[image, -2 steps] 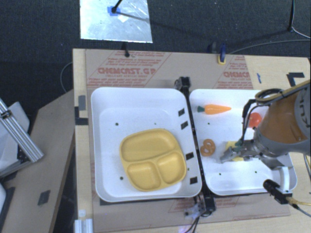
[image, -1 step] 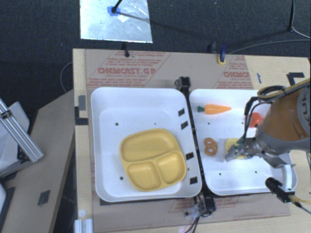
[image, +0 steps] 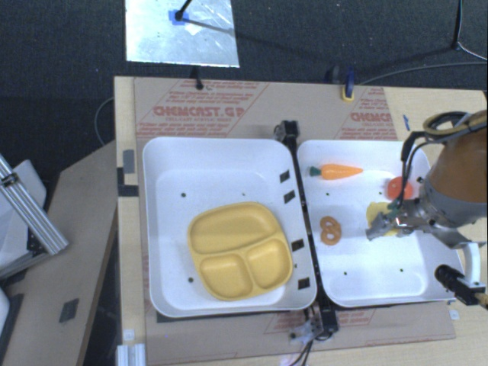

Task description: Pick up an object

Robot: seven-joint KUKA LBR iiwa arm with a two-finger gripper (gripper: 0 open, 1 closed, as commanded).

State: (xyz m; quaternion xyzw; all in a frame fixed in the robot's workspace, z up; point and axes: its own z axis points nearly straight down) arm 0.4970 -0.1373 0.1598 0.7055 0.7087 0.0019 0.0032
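Objects for picking lie in the right bin [image: 366,284], while the worktop [image: 252,101], a brown board printed with red lettering, carries both white bins side by side. Filling much of the left bin [image: 171,158] is a yellow divided plate [image: 239,249] with three compartments, sitting toward that bin's near right part. From the right edge the arm [image: 456,181] reaches over the right bin, its orange band showing above the grey wrist. Its gripper [image: 383,225] sits low at the right side of that bin, over a yellow object [image: 379,211] that it partly hides; whether its fingers are spread or closed, I cannot tell. A toy carrot [image: 338,171] lies along the far side of the right bin, pointing right. Just right of it, beside the arm, is a red-orange object [image: 396,188]. Smallest is a pretzel-shaped piece [image: 329,231], near the bin's middle, left of the gripper and apart from it
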